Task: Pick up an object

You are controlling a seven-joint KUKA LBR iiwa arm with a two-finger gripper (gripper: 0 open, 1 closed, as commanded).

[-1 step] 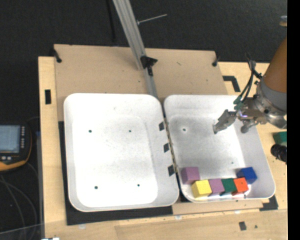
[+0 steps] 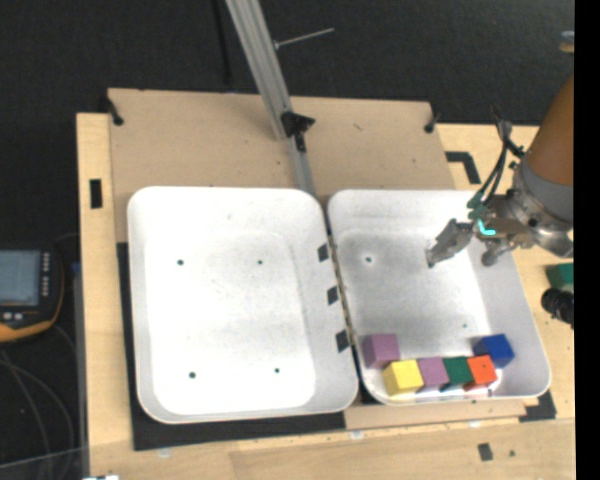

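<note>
device: small handheld unit with a screen (image 2: pixel 15 283), orange-edged, far left of the frame, off the counter, cables below it
counter: tan board surface (image 2: pixel 95 268) under both bins, centre of the frame, a lighter brown sheet across its upper part
left bin: shallow white bin (image 2: pixel 225 303), left of centre, four small dark dots on its floor
metal bar: grey rail (image 2: pixel 265 68) slanting from top centre down to the gap between the bins, black clamp near its lower end
right bin: shallow white bin (image 2: pixel 430 298), right of centre, touching the left bin along its left rim, black clips on the seam
blocks: all bunched along the lower edge of the right bin, lower right of the frame
purple block: (image 2: pixel 381 348) leftmost, just above the yellow one
yellow block: (image 2: pixel 403 376) against the lower rim
lilac block: (image 2: pixel 433 371) just right of yellow, touching it
green block: (image 2: pixel 457 371) between lilac and orange
orange block: (image 2: pixel 480 370) right of green
blue block: (image 2: pixel 494 348) just above orange, near the right rim
hand: (image 2: pixel 468 241) over the upper right part of the right bin, well apart from the blocks, two fingers spread apart, nothing between them
arm: grey wrist with orange band (image 2: pixel 550 158) at the right edge of the frame, cables running to the hand
</note>
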